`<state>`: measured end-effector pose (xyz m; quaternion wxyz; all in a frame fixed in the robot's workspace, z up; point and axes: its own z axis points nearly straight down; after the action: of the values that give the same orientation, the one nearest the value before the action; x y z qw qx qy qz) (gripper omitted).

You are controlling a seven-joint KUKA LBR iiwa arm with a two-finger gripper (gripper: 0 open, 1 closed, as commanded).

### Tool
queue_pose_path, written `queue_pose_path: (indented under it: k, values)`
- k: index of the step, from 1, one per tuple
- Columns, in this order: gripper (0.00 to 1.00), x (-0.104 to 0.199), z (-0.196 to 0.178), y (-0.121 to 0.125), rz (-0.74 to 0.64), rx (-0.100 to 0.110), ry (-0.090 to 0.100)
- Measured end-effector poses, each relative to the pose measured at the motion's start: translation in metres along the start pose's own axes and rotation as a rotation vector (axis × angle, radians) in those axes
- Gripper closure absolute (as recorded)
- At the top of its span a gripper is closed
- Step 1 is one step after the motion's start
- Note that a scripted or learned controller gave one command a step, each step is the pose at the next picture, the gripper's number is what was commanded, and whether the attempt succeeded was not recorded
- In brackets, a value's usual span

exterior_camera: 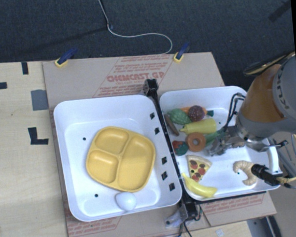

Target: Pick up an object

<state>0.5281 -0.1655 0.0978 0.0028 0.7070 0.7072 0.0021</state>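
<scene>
Reaching into the right bin (pixel 232 185) from three o'clock, the gripper (pixel 217 146) is placed near the donut (pixel 196 141); its opening cannot be told, so a descent is needed.

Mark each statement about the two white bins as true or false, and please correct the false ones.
1. The yellow divided plate lies in the left bin. True.
2. The white egg sits on the plate. False: it rests on the bin floor, beside the plate's near edge.
3. The pizza slice lies in the right bin. True.
4. The banana is in the left bin. False: it lies in the right bin, near the pizza slice.
5. The gripper is over the left bin. False: it is over the right bin.
</scene>
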Motion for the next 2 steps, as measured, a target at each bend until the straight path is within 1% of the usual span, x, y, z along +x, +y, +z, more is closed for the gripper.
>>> queue_pose_path:
  k: [1,2]
  values:
    - [1.0,0.001,-0.042,0.005,-0.001,0.006,0.0]
    - [1.0,0.005,-0.088,0.013,-0.002,0.004,0.0]
